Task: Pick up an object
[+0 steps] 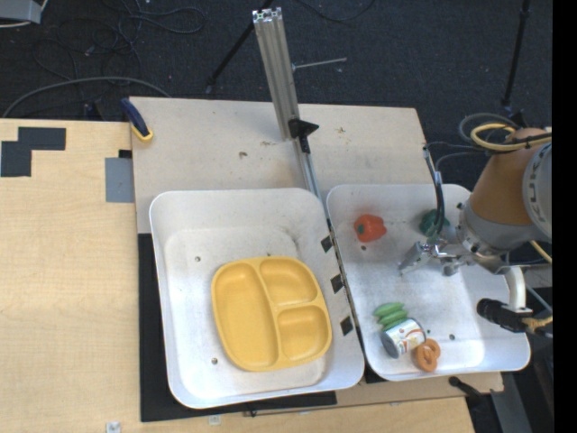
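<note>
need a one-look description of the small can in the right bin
Start at the right bin and go to its near edge. The can lies on its side there, between a green item and an orange ring-shaped piece. It alone has a white printed label.

Pretty clearly a robotics lab. The bench (361,133) is bare scuffed board with an aluminium post (278,70) bolted near its far edge, loose cables (117,25) snake over dark carpet behind it, and the robot arm (509,197) sits at the right edge over two white bins (180,242).
</note>
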`<state>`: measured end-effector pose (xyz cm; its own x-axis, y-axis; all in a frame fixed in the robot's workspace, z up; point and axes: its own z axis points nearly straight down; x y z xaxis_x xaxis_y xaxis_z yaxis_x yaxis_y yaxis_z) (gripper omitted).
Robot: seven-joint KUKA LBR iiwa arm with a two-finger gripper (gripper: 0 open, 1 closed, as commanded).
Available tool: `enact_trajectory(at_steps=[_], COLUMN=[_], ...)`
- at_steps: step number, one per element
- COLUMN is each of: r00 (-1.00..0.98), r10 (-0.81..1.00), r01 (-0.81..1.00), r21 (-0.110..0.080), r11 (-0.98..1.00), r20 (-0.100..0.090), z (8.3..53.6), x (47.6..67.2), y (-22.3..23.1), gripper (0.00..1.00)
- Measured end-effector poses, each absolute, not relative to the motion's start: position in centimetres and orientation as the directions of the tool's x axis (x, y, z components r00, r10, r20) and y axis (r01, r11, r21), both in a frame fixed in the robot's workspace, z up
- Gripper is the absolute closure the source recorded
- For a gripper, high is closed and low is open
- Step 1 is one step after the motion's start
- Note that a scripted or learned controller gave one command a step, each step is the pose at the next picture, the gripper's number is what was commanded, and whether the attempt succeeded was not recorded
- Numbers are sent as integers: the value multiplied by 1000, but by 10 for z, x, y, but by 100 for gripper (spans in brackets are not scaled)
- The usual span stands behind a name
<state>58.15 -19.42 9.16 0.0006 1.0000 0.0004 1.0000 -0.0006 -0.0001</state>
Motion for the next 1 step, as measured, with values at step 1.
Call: enact_trajectory(at_steps=[1], r00=[1], r10=[1000], r01=[1000], r21=[4], r11=[-2], r20=[4], z=[103], x=[583], y=[-193], gripper=[100])
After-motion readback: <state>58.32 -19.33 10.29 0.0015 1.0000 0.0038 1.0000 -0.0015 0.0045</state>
